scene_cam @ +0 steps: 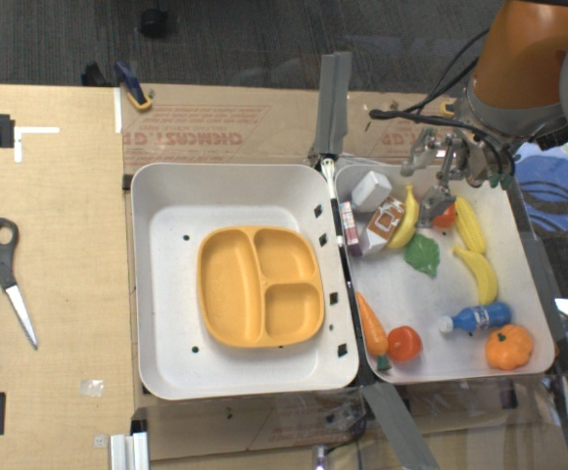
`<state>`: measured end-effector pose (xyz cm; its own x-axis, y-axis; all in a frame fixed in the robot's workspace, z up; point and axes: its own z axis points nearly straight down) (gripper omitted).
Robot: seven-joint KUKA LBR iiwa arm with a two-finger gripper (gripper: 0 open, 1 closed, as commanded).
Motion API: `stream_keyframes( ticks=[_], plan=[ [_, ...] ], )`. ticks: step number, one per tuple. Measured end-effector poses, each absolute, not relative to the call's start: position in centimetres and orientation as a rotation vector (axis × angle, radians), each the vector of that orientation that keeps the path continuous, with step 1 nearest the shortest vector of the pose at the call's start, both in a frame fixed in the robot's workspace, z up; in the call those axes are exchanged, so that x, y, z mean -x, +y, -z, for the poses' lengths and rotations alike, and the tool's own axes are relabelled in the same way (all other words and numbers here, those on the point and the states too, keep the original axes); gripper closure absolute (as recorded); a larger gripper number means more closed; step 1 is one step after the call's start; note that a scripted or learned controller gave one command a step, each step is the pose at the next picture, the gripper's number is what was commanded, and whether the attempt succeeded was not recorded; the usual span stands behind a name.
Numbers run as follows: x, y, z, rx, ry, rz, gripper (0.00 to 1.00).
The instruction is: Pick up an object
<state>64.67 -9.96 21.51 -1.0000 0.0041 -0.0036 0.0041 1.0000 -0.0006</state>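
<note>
My gripper [439,196] hangs over the back of the right bin [529,292], below the orange wrist band. Directly under it lies a small red-orange item [445,217], partly hidden by the gripper. Beside it to the left are a banana [405,219], a brown and white carton [383,225] and a white box [369,189]. A green piece [422,256] lies in front of the gripper, and two yellow pieces [470,225] [480,273] lie to its right.
Along the right bin's front lie a carrot [370,325], a tomato [403,344], a blue bottle [476,318] and an orange pumpkin [509,347]. The left bin [157,262] holds a yellow divided plate [260,285]. Scissors [8,277] lie on the bench at far left.
</note>
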Motion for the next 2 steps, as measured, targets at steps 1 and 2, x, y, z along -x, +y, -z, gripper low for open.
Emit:
stream_keyframes(
  ticks=[1,2],
  plan=[
    [-64.0,-12.5,-11.9,-0.115,3.11,0.003,0.0],
    [-62.5,-11.6,-11.5,-0.305,3.067,0.007,0.0]
  ],
)
